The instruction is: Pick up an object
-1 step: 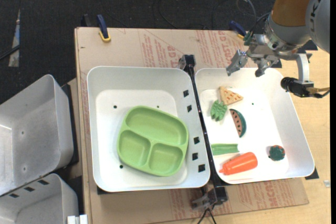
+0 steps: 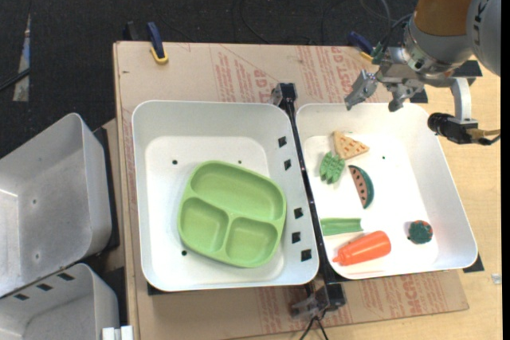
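Gripper [image 2: 376, 90] hovering over right bin [image 2: 446, 171] far rim, near its far-left corner — fingers spread apart, nothing between them. Toys lying along bin's left side: pizza slice [image 2: 349, 145], green leaf [image 2: 332, 166], watermelon slice [image 2: 362, 185], bean pod [image 2: 340, 226], carrot [image 2: 363, 248] at near edge. Small ball [image 2: 420, 232] sitting apart, right. Bin's right half offering open room. Green tray [image 2: 232, 213] filling left bin [image 2: 151, 171] — arm cut off at frame's top right.
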Available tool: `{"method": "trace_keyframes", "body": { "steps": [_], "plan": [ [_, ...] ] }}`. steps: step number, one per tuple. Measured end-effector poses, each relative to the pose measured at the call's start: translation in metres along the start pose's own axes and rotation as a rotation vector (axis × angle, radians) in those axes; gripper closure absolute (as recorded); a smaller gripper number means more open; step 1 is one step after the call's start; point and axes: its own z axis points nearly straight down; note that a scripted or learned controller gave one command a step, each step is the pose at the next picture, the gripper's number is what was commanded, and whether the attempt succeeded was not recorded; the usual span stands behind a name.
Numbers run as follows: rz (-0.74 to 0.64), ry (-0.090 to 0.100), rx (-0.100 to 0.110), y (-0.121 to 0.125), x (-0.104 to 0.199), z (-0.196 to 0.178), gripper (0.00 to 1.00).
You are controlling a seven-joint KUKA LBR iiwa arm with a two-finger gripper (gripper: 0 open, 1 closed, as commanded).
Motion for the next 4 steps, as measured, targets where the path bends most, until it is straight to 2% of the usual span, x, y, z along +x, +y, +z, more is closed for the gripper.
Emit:
{"method": "trace_keyframes", "body": {
  "steps": [1,2,3,4],
  "plan": [
    [0.003,0.001,0.005,-0.006,-0.003,0.061,0.00],
    [0.002,0.001,0.005,-0.011,0.001,0.106,0.00],
    [0.002,-0.002,-0.002,-0.010,0.001,0.156,0.00],
    [0.002,-0.003,-0.012,-0.007,0.000,0.139,1.00]
  ]
}}
